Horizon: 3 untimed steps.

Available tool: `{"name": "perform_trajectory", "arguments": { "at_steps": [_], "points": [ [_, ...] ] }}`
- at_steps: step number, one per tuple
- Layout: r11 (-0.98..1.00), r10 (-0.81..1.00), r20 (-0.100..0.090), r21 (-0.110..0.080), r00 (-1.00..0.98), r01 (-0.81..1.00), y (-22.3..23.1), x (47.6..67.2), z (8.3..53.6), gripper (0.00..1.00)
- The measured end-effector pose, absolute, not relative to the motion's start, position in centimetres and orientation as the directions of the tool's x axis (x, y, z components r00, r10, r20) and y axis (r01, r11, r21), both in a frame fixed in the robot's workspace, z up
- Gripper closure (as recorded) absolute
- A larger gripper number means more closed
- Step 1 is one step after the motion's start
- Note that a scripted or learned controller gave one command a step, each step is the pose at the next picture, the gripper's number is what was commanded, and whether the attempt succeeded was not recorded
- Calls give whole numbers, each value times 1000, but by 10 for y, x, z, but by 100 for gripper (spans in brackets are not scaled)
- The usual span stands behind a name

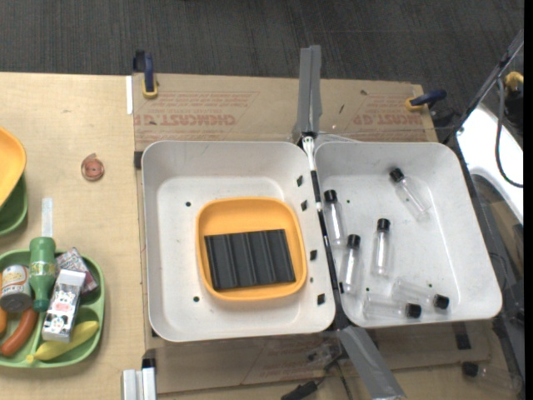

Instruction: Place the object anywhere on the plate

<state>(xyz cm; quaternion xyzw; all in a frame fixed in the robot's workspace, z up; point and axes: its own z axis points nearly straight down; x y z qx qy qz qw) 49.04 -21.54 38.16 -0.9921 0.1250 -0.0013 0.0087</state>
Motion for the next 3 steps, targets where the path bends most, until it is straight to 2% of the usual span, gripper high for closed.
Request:
{"name": "perform_trajectory", "arguments": {
  "at_steps": [1, 2, 3],
  "points": [
    [-980, -198, 1, -9, 980, -198, -221, 567, 433, 100],
    [-980, -198, 0, -9, 980, -198, -221, 568, 433, 0],
    [-979, -203, 0, -10, 979, -203, -221, 510, 425, 0]
  ]
}}
